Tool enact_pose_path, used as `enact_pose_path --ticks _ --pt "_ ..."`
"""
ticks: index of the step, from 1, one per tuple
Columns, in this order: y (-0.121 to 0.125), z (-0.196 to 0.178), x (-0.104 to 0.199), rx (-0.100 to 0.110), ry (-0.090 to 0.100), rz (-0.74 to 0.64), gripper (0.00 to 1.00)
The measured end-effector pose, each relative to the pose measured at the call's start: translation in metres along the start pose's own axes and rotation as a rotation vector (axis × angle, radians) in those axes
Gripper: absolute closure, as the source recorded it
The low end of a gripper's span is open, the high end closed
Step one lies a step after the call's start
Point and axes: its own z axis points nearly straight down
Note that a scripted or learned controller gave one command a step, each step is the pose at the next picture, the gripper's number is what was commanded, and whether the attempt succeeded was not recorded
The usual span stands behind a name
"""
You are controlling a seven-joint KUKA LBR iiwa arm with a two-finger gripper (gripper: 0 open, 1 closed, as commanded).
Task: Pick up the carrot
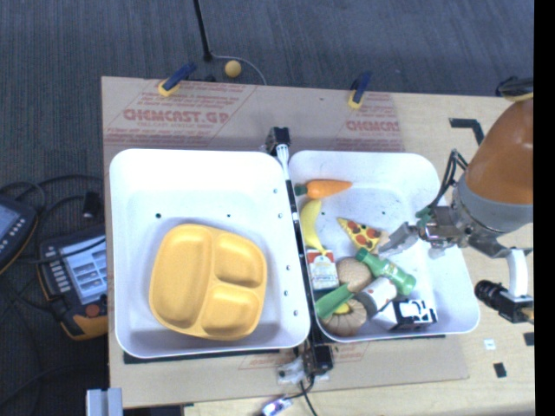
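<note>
The carrot (329,187) is orange with a green stub at its left end. It lies flat at the far left corner of the right bin (416,170), close to the bin's back wall and just above a banana (310,224). My gripper (401,238) hangs over the right half of the same bin. It points left toward a pizza slice (358,230), well to the right of the carrot and nearer the front. Nothing shows in the gripper. The arm's orange band (512,154) sits above it at the right edge.
Toys crowd the front of the right bin: a green bottle (387,270), a small carton (323,272), a brown round piece (353,272), a grey can (378,293) and a black-and-white block (413,312). A yellow divided plate (208,280) fills the left bin (139,180).
</note>
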Motion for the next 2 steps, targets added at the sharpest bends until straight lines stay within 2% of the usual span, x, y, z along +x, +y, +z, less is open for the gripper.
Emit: enact_pose_path --ticks 1,2 --pt "0.051 0.049 0.036 0.001 0.0 -0.106 0.0" --pt "0.084 0.11 0.007 -0.01 -0.002 0.032 0.0"
